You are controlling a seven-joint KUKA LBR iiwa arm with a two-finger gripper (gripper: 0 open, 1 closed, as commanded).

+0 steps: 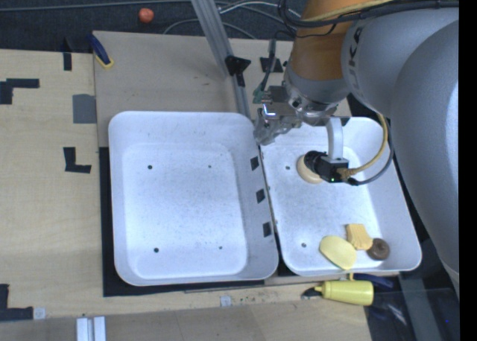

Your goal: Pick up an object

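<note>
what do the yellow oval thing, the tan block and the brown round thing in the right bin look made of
The yellow oval thing: likely plastic or foam, matte; smooth, even colour, no glare. The tan block: perhaps wood or sponge; dull, flat faces. The brown round thing: too small to tell; dark, faint sheen, maybe hard plastic or wood.

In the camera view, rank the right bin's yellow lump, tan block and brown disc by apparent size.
Largest: yellow lump.
Then: tan block and brown disc, too alike to rank.

Robot lab: grey arm [417, 71] over taped bench [45, 213]
</note>
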